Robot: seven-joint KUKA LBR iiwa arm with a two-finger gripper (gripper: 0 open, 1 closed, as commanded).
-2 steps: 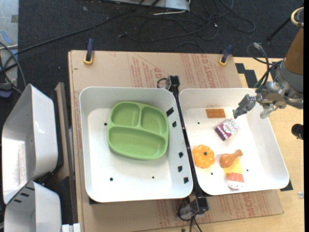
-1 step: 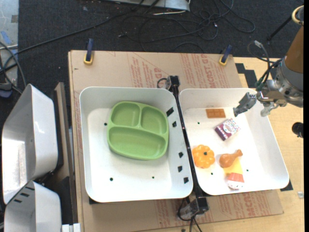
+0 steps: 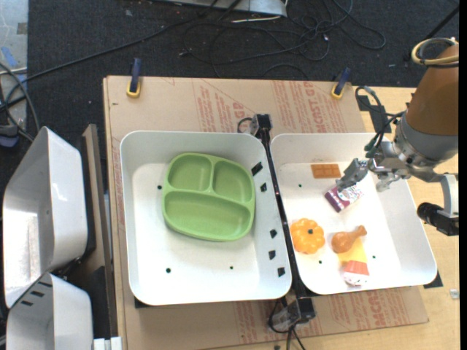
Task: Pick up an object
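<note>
Camera view is slanted from above, so the gripper (image 3: pixel 367 172) fingers are hard to make out, and I cannot tell their state. Left bin (image 3: pixel 146 268) holds a green divided plate (image 3: pixel 209 197). Right bin (image 3: pixel 408 261) holds an orange pumpkin (image 3: pixel 307 235), an orange cracker (image 3: pixel 325 170), a purple packet (image 3: pixel 344 196) just beside the gripper, a chicken drumstick (image 3: pixel 348 238) and a small pink-and-yellow toy (image 3: pixel 355 266).
</note>
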